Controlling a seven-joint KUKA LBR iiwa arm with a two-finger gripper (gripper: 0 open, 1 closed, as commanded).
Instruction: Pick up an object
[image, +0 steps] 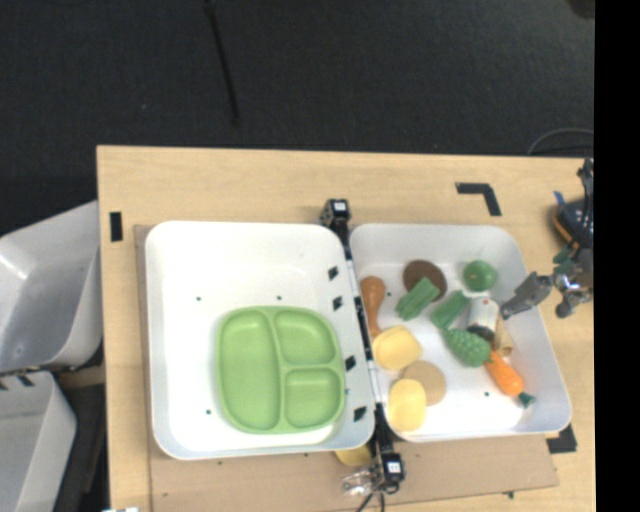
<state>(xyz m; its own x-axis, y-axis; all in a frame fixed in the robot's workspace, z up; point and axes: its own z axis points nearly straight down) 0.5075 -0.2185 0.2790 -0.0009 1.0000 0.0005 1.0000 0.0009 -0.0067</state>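
The right bin (440, 432) holds several toy foods. Among them are a brown disc (423, 272), a green ball (479, 273), a green block (418, 298), a bumpy green piece (468, 347) and a small white cylinder (483, 316). There are also an orange carrot (507, 377), two yellow pieces (397, 347) (407, 405) and a tan disc (428, 379). My gripper (545, 298) hangs over the bin's right rim, just right of the white cylinder. It is open, and nothing sits between its fingers.
The left bin (190, 270) holds a green compartment plate (280, 370). An orange-brown piece (372, 295) lies against the divider between the bins. Black clips (335, 211) sit at the divider's ends. Bare bench (300, 180) runs behind both bins.
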